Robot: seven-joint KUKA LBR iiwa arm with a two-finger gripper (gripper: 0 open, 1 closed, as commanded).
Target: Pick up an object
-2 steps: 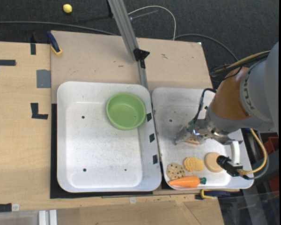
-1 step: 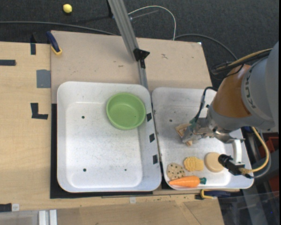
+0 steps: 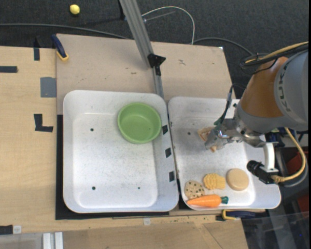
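on the wood bench (image 3: 20,139) over dark carpet (image 3: 238,14), hand (image 3: 215,141) grip perhaps unreadable.

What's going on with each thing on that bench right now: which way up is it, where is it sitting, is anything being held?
Green bowl: upright, in the left bin.
Carrot: lying flat along the right bin's front edge.
Chocolate-chip cookie: flat, beside the carrot.
Yellow waffle cracker: flat.
Tan round biscuit: flat.
Gripper: low over a small tan item; grasp unclear.
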